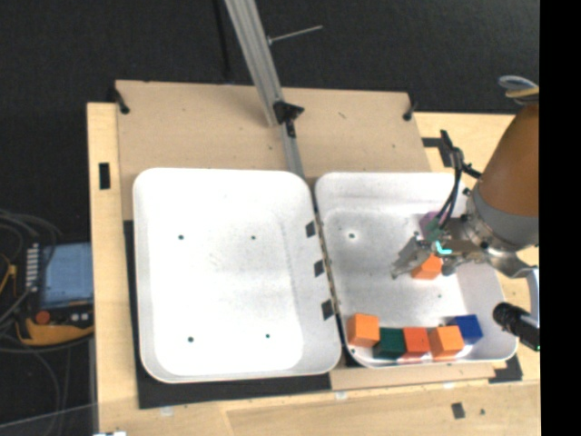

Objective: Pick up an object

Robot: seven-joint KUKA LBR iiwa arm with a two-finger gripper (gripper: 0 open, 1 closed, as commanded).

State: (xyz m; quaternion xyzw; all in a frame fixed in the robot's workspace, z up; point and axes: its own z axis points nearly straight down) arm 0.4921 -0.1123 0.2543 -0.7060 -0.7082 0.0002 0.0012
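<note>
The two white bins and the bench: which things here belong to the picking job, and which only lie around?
For the job: pincer, orange block at the pincer, row of blocks along the near wall, right bin.

Lying about: left bin, blue box beside the bench, cables, metal pole.

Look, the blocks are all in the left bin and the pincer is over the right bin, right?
Not quite. The blocks are in the right bin, not the left bin: an orange block, a green block, two more orange ones and a blue block line its near edge. The pincer is indeed over the right bin, as the camera view shows.
</note>
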